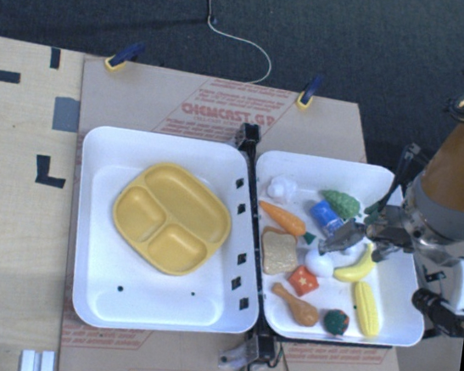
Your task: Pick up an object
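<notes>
The right bin (404,183) holds several toy foods: a carrot (283,218), a bread slice (278,251), a red piece (304,280), a drumstick (296,304), a dark green ball (334,322), a corn cob (367,309), a banana (354,270), a white piece (319,261), a blue can (324,214) and a leafy green (339,202). My gripper (362,244) hangs low over the bin's right half, just above the banana and beside the white piece. Its fingers stand open with nothing between them.
The left bin (89,289) carries a yellow divided plate (172,216). A small white item (282,186) lies at the back of the right bin. The arm's grey and orange body (456,178) overhangs the right bin's right wall.
</notes>
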Tool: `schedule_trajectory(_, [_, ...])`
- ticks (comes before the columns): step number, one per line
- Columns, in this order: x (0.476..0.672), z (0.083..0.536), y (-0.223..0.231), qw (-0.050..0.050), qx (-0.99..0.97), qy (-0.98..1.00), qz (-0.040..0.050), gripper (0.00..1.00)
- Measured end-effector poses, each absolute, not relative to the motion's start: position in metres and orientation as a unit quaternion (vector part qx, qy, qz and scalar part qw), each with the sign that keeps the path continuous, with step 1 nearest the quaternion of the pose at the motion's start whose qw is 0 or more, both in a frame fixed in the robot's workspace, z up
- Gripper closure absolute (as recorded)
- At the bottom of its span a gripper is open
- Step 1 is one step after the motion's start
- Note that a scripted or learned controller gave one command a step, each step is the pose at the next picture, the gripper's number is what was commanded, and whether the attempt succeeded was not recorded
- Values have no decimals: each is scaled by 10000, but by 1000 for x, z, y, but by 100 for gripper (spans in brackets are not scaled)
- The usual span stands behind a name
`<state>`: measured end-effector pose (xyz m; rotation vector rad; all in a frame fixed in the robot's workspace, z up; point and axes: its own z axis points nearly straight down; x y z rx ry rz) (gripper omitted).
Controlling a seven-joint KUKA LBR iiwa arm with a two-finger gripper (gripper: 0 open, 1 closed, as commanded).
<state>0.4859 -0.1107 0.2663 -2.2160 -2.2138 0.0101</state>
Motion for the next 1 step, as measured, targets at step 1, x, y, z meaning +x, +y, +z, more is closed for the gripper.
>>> schedule_trajectory(1, [488, 270, -111, 6, -7066, -7076, 4, 0])
